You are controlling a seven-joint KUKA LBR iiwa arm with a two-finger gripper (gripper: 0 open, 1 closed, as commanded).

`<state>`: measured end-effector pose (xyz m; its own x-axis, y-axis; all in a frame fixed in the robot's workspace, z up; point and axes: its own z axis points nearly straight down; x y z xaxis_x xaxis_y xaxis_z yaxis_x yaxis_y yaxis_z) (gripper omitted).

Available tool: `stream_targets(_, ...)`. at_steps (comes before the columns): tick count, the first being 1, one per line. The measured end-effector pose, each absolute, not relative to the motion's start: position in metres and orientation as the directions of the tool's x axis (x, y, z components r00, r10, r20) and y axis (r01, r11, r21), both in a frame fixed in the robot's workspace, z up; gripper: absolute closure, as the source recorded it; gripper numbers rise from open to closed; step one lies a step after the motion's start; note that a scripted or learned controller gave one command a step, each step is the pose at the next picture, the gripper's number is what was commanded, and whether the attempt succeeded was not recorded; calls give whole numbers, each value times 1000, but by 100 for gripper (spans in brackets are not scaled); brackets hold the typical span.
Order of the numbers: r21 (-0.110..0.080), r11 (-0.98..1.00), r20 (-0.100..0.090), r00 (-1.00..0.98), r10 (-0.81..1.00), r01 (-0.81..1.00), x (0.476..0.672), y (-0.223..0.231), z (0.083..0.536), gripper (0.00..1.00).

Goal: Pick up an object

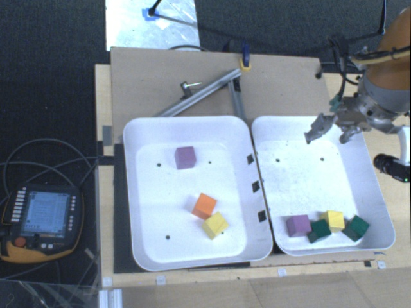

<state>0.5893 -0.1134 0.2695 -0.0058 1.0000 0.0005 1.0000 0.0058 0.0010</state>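
My gripper [334,132] hangs over the far right part of the right bin [282,172], fingers spread open with nothing between them. Along that bin's near edge lie a purple cube [298,224], a dark green block [318,230], a yellow cube [335,220] and a second green block [356,227], well below the gripper. The left bin [138,172] holds a purple cube [185,157], an orange cube [204,205] and a yellow cube [216,225] touching the orange one.
A metal bar [199,93] lies on the brown board behind the bins. A teach pendant [40,222] with cables sits on the floor at the left. Black clips [255,186] mark the seam between the bins.
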Motion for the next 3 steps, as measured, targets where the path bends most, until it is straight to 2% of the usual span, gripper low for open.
stream_targets(1,2,5,1,-5,1000,1000,589,-114,270,0)
stream_targets(2,-4,3,0,-3,1000,1000,586,-110,208,0)
stream_targets(3,-4,2,0,-2,1000,1000,592,-115,149,0)
